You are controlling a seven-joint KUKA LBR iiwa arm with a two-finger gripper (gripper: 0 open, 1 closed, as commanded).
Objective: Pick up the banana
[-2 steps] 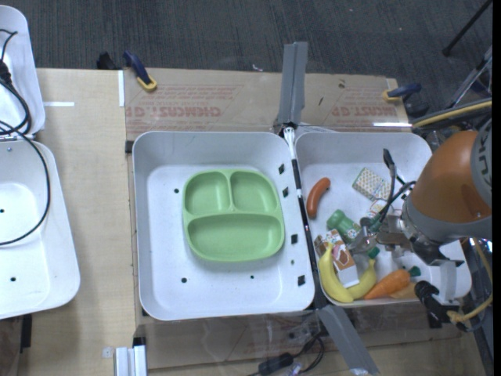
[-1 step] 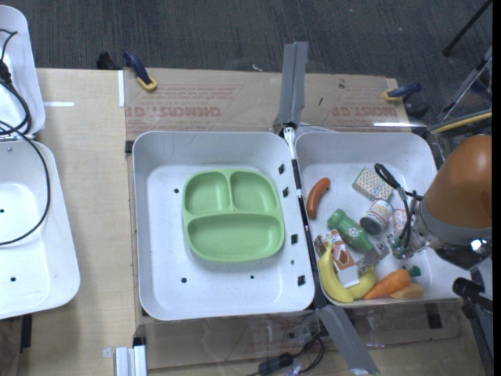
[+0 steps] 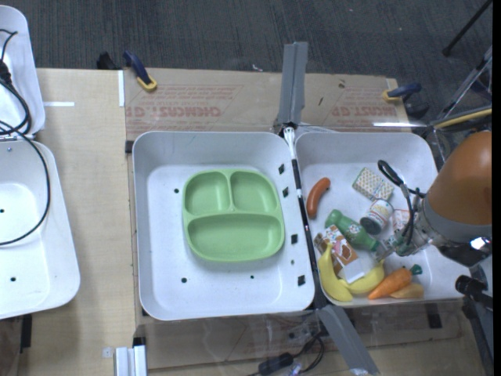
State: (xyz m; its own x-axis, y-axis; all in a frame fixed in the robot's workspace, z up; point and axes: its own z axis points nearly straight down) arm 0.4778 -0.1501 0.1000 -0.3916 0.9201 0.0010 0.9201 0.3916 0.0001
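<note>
The yellow banana [image 3: 339, 286] lies curved along the front wall of the right bin [image 3: 356, 149], its left end under a small printed carton [image 3: 342, 252]. My gripper [image 3: 398, 244] hangs low over the right part of that bin, to the right of and slightly behind the banana. It is just above an orange carrot [image 3: 389, 283] that rests against the banana's right tip. The arm's orange band [image 3: 468, 180] and grey wrist hide the bin's right wall.
The right bin also holds a red sausage [image 3: 316, 197], a green bottle [image 3: 352, 233], a small can [image 3: 376, 216] and a patterned box [image 3: 373, 184], all crowded near the gripper. A green divided plate [image 3: 232, 215] sits in the left bin [image 3: 153, 233].
</note>
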